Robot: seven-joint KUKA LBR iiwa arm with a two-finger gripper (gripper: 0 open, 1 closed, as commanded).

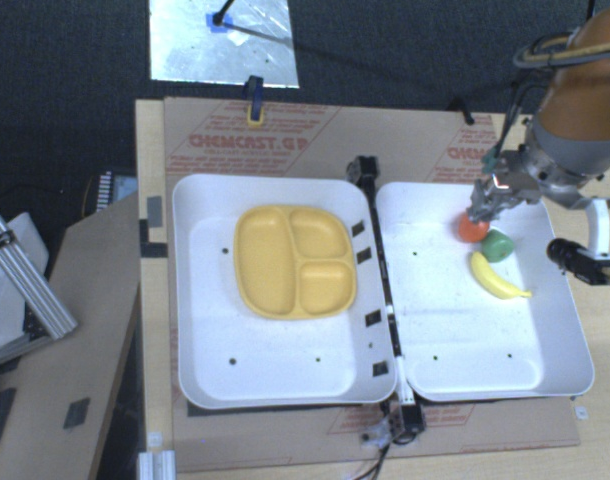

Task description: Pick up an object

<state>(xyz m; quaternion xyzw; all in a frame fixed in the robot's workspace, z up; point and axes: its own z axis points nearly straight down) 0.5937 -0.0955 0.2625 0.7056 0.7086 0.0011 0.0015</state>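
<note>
Pincer (483, 208) is too blurry and small, so I can't tell its state. It sits right on top of the orange ball (472, 230) in the right bin (485, 368), partly covering it. Green ball (498, 246) and banana (498, 277) lie just beside.

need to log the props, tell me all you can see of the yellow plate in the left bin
The yellow plate is a rounded-square divided dish, smooth and plastic-looking, with three compartments: one large along its left side and two smaller ones stacked on its right. It lies flat and right way up, slightly rotated, near the middle of the left bin. Its compartments look bare. It rests on the bin's white floor, away from the walls; nothing else touches it.
</note>
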